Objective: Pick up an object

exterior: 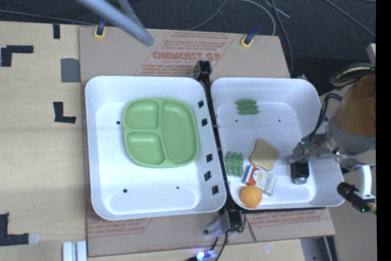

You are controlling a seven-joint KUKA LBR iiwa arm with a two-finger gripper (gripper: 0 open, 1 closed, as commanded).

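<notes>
Camera view shows the likeliest target, a tan bread slice (264, 154), lying in the lower middle of the right bin (282, 126), just left of the gripper (303, 154). The gripper sits low over the bin's right side, but whether it is wide, narrow or holding anything I cannot tell from this angle.

The slice looks flat and lies touching a small carton (259, 180) at its lower edge. An orange (250, 196) sits just below that, and a ridged green piece (234, 163) is near on the left. A grasp coming down here could skid off the flat slice, or catch the carton too and drag both. A nudge could also roll the orange away.

A green pod (246, 106) lies apart, towards the upper left of the bin. Reaching for it risks less crowding, though it also looks thin. A green divided plate (162, 131) rests in the left bin (105, 156), well clear of any reach.
</notes>
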